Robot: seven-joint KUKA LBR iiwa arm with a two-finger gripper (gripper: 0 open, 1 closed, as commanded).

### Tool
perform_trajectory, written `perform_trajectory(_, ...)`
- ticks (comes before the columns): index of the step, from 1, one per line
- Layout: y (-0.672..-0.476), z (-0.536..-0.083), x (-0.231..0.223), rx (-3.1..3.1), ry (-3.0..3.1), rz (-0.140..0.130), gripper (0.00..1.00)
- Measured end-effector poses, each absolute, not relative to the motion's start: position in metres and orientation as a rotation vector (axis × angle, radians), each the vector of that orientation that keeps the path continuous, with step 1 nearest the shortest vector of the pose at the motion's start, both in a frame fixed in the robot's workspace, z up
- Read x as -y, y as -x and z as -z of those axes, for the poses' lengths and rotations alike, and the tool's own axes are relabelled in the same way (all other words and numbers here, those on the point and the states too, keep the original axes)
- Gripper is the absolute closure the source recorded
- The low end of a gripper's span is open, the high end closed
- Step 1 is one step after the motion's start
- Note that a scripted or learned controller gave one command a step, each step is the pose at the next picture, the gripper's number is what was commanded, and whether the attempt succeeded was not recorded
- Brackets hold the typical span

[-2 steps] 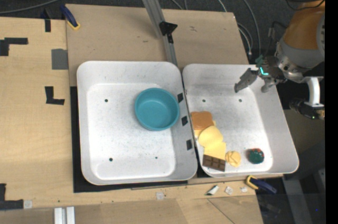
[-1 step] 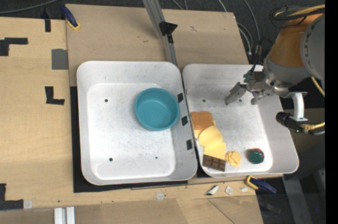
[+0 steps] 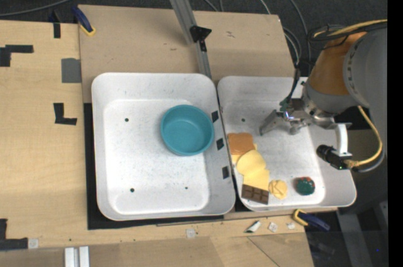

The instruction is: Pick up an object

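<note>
The gripper (image 3: 276, 124) hung over the upper part of the right bin (image 3: 252, 92), its two fingers spread apart with nothing between them, their tips pointing down and to the left toward the white floor. Behind it the grey arm (image 3: 368, 73) with its orange band (image 3: 327, 70) reached in from the right.

Below the fingers, near but apart from them, lay a cluster along the bin's left side: an orange block (image 3: 240, 143), a pale yellow piece (image 3: 252, 168) overlapping it, and a brown chocolate-like bar (image 3: 255, 194) at the bottom. Just beside the bar sat a small yellow lump (image 3: 278, 188), then a dark green round object (image 3: 305, 185) (with a touch of red on it).

In the left bin (image 3: 113, 152) a teal bowl (image 3: 186, 129) stood upright.
</note>
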State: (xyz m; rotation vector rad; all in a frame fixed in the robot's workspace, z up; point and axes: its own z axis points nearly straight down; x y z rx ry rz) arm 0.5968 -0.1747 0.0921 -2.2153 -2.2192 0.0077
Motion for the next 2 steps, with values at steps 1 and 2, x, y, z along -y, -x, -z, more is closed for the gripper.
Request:
perform_trajectory(1,-0.598,-0.106,0.174,2.223,2.216,-0.003,1.00)
perform_trajectory(2,-0.596,-0.168,0.175,2.226,2.223,0.003,1.00)
